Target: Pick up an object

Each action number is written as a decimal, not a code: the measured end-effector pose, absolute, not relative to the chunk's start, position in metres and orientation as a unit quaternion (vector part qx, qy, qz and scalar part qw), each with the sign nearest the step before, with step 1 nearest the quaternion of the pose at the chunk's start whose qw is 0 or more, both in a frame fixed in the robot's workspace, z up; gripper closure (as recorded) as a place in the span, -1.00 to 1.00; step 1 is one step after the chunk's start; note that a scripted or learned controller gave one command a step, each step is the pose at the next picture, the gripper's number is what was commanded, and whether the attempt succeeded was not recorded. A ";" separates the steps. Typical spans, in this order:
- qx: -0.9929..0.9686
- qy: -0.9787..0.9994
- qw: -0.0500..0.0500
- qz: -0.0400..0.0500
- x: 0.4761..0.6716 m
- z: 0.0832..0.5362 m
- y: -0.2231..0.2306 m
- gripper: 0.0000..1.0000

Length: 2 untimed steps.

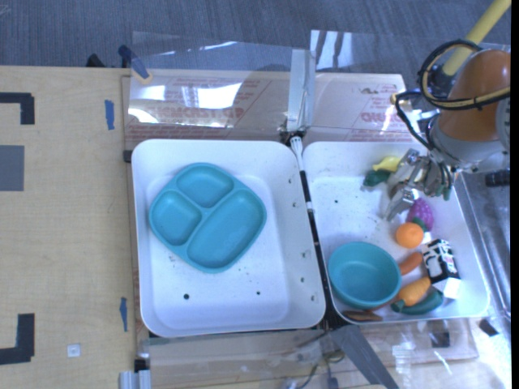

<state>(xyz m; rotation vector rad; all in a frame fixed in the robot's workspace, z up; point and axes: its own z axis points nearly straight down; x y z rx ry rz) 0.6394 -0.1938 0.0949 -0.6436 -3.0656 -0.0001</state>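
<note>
The hand (403, 194) hangs low in the right bin (340, 177) near its far right corner, fingers slightly parted, holding nothing, just beside the purple toy (421, 211) and orange ball (409, 235), likely lining up a grab. The teal bowl (363, 272) sits near the front edge.

- orange ball (409, 235), round, beside purple grapes (421, 211);
- teal bowl (363, 274), upright, right bin's front;
- black-and-white toy (440, 259) near right wall;
- yellow-green toy (384, 168) at back.
</note>
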 end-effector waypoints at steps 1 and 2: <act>-0.258 -0.966 -0.004 0.000 0.591 0.088 -0.218 -1.00; -0.265 -0.964 -0.004 0.000 0.524 0.089 -0.196 -1.00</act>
